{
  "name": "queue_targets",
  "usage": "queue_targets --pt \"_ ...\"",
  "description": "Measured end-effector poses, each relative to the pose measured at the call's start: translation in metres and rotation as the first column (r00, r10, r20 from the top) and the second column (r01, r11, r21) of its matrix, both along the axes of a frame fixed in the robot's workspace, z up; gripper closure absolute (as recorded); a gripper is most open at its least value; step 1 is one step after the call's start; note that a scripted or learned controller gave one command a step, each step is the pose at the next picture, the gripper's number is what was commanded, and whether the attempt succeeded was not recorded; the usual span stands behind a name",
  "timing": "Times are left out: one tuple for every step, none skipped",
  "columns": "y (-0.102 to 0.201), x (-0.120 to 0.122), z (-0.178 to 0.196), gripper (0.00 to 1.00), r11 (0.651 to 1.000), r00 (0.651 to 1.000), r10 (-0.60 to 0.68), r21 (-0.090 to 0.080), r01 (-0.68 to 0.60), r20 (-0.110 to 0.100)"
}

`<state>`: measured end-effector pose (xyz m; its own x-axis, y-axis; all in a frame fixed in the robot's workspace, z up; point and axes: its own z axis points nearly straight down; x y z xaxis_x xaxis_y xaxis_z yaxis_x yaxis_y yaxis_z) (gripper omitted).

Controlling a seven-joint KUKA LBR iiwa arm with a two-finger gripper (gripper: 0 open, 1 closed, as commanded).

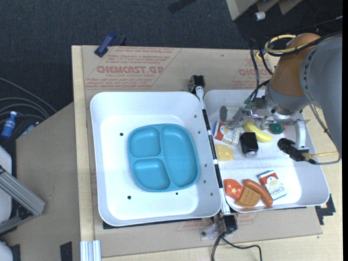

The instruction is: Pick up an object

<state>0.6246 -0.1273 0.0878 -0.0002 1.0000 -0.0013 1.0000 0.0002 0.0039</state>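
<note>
The gripper [246,119] hangs low in the right bin [312,192], its fingers spread apart, a yellow banana [260,133] and black block [249,143] just beside them, nothing held.

One camera sits high above the worktop [163,64] and looks down at a slant. It is far enough back to see both white bins, the left bin [109,145] and the right bin [310,184]. The arm [304,75] comes in from the right side.

Blue divided plate [162,156] in left bin [109,200]; gripper [248,125] over cluttered right bin [310,192].
</note>
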Motion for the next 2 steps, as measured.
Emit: queue_targets --pt "0.001 0.001 0.011 1.0 1.0 1.0 0.001 0.001 -0.001 0.004" --pt "0.027 -0.024 0.143 1.0 1.0 1.0 0.001 0.001 -0.001 -0.002"
